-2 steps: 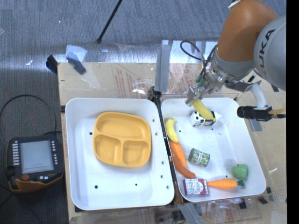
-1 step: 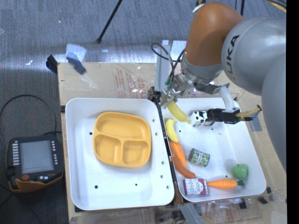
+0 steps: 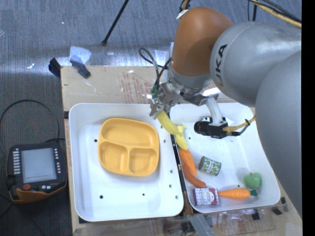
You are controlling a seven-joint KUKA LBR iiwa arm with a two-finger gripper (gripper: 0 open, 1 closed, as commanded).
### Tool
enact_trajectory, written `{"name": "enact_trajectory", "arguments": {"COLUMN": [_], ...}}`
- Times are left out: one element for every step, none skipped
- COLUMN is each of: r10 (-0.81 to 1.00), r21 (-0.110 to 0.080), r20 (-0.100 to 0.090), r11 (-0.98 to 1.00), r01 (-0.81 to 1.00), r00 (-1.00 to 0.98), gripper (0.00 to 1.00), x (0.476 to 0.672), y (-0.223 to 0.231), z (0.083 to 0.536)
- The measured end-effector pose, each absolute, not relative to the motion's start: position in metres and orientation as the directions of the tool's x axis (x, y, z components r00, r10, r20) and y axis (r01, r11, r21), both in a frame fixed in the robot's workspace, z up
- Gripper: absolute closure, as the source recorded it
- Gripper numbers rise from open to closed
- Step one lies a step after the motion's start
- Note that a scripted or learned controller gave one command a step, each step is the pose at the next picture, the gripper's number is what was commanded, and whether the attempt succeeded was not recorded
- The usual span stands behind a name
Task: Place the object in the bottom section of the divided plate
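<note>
**A:** What was hidden or hard to read?

**B:** The arm (image 3: 246,58) ran off the right edge and covered the right bin's (image 3: 246,156) far corner. The bench (image 3: 103,85) showed only beyond the bins. Its tool (image 3: 160,104) was a dark tangle above the banana (image 3: 173,129); I could not tell whether it was spread or pinching, nor whether it touched the fruit.

**A:** And the divided plate (image 3: 129,146)?

**B:** Yellow, in the left bin (image 3: 123,191), all three sections bare. The banana lay just right of the plate, across the seam between the bins.

**A:** The rest?

**B:** All right of the plate, in the right bin: a carrot (image 3: 189,168) touching the banana's lower end, a second carrot (image 3: 236,194), a small red packet (image 3: 205,196), a green can (image 3: 210,165), a green apple (image 3: 252,180).
</note>
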State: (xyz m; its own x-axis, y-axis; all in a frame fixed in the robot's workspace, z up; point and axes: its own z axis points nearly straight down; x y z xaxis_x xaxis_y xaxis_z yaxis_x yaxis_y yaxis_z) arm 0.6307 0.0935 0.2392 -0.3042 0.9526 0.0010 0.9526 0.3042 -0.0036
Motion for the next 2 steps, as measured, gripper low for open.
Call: {"name": "enact_trajectory", "arguments": {"r10": [0.953, 0.817], "r21": [-0.003, 0.001], "r20": [0.001, 0.000], "r11": [0.304, 0.576], "r01": [0.953, 0.817], "r00": [-0.304, -0.576], "gripper": [0.00, 0.00], "x": [0.631, 0.644], "y": [0.093, 0.143], "z": [0.239, 0.323]}}
